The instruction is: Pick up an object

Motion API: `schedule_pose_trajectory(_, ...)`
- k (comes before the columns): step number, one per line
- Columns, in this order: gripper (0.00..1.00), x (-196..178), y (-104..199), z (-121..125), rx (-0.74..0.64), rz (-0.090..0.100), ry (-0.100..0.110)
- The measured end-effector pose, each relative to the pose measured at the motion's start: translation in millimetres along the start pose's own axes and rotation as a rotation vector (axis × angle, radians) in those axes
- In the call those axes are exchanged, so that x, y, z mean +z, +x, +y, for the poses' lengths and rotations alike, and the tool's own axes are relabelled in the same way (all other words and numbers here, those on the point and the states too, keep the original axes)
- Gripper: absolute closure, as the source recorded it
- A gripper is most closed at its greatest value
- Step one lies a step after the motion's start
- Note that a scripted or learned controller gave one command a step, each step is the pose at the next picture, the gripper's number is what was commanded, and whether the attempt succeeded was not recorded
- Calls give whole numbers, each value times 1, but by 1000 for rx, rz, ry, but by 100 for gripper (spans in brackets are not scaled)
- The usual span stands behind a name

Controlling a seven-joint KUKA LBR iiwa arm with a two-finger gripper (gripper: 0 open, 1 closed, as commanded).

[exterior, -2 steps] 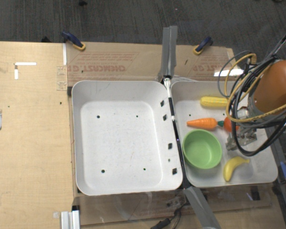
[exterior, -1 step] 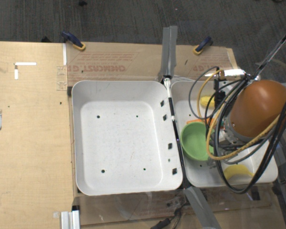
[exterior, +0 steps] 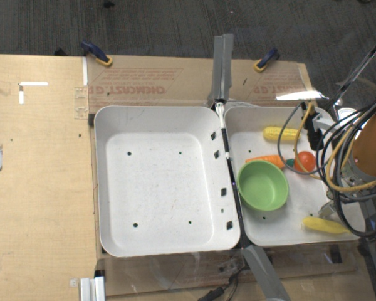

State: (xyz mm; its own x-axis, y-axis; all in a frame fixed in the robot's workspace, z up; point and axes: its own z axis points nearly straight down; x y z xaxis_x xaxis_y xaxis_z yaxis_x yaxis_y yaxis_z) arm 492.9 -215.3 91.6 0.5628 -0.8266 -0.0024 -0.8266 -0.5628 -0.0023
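Note:
The right bin point(exterior: 269, 234) holds a green bowl point(exterior: 263, 185), a yellow corn cob point(exterior: 281, 133), an orange carrot point(exterior: 266, 160), a red tomato point(exterior: 305, 160) and a yellow banana point(exterior: 324, 225). The arm comes in from the right under a tangle of black and yellow cables. Its gripper point(exterior: 331, 210) hangs low at the bin's right side, just above the banana and right of the bowl. Nothing can be seen held in it.
The left bin point(exterior: 156, 240) lies beside the right one, parted by a grey divider bar point(exterior: 223, 74). Cardboard with two clamps lies behind the bins. A bare wooden bench top point(exterior: 37, 187) stretches to the left.

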Motion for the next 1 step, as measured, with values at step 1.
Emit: schedule_pose_trajectory(1, 100, -1, -12, -117, 296, 1, 3)
